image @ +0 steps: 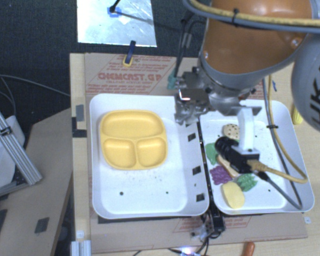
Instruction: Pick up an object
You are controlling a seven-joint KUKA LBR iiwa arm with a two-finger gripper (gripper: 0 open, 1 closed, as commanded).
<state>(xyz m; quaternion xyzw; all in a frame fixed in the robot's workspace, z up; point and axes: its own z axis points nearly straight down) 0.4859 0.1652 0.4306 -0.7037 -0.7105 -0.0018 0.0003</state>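
Arm [250,31] fills the upper right, orange dome over a grey wrist, reaching in above the far ends of the bins. Below everything is a cardboard sheet [122,76] with red print, flat on the bench. Two white bins lie on it side by side, touching along their inner edges. Left bin [149,196] holds a yellow plate [132,140] with three wells, lying flat toward the far left corner; the near half of that bin shows a few dark specks. Right bin [288,137] holds the small pickable things, all crowded along its left side. A foil sheet [117,15] lies beyond the cardboard on the dark floor. Gripper [188,113] hangs over the seam between the bins, near their far edge, close to the plate's far right corner and apart from the small things. Cannot tell whether it is set wide or narrow, or holds anything. In the right bin, from the near end: yellow lump [234,195], green bit [247,182] just beside it, purple cluster [220,174], green leaf [210,152], speckled cookie [231,130] farthest back. A blue-and-yellow clip [129,54] rests on the cardboard's far edge.
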